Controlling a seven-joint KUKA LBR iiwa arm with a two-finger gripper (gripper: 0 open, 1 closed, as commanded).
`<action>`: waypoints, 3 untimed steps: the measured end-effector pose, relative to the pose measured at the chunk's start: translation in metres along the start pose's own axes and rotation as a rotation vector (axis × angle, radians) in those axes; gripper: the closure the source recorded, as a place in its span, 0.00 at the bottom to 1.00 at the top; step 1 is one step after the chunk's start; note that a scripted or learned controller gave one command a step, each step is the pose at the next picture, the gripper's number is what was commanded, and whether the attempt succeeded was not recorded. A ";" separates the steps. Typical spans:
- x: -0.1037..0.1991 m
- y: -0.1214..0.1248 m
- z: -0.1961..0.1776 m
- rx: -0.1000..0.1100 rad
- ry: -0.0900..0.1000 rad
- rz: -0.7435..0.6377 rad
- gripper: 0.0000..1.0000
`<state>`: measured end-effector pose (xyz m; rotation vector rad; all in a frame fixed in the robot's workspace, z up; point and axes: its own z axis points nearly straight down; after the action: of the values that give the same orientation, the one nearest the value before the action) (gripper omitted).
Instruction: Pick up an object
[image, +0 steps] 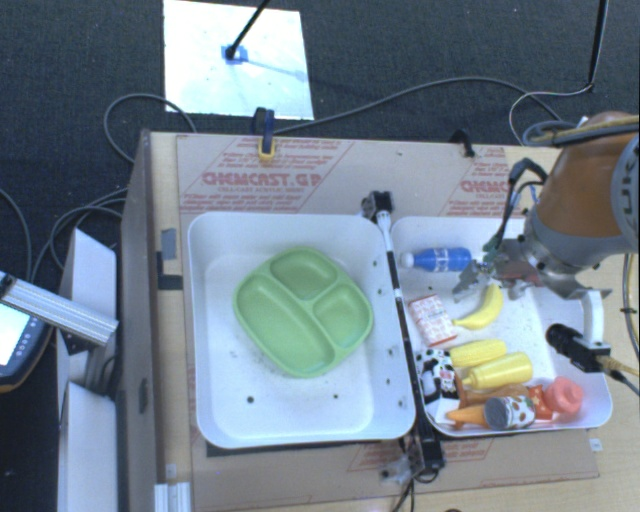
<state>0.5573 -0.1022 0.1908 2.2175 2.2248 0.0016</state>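
Fingers (487, 277) spread open over right bin (600, 400), just above banana (481, 309), nothing held

From my seat, the grey arm with its orange band (596, 190) runs off the right edge, so I see only its wrist end. Its two-finger gripper (487, 272) sits over the top of the curved yellow banana (481, 308), and I cannot tell whether the fingers are parted or closed, or whether they touch the fruit. The arm's body covers the upper right corner of the right-hand shallow white bin (600, 405). The print on the small red-and-white packet (431, 319) is too small to read.
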 end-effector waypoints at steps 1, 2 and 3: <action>-0.025 0.020 0.086 -0.011 -0.006 0.002 0.00; -0.027 0.021 0.074 -0.016 -0.008 0.002 1.00; -0.001 0.024 0.096 0.000 0.000 0.000 1.00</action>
<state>0.5812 -0.1026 0.0951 2.2174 2.2252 0.0014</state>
